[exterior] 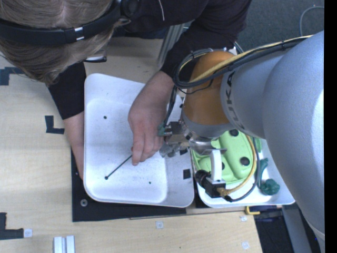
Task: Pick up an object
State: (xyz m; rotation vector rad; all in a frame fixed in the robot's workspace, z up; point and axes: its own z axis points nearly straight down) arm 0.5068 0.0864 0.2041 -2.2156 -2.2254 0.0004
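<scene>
- Black rod (118, 166): one thin stick lies flat on the floor of the left bin (95, 91), in the lower left middle of the frame.
- Its long axis runs on a diagonal, from a small knobbed end at the lower left up to the right, where the upper end meets the fingertips of a person's hand (147, 123).
- Two shallow white bins sit side by side on a black mat (79, 207). The right bin (284, 198) is largely covered by the robot.
- One hand reaches down into the left bin from the top of the frame. The person's head (47, 20), with a black headband, fills the upper left.
- One grey arm (279, 88), with an orange band, enters from the right. Its gripper (169, 144) hangs over the seam between the bins, just beside the hand.
- Whether the gripper is apart or together cannot be told. The rod lies apart from it, to the lower left.
- One lime-green moulded piece (236, 153) lies in the right bin, under the wrist.
- One small dark green piece (270, 186) lies near that bin's lower right corner.
</scene>
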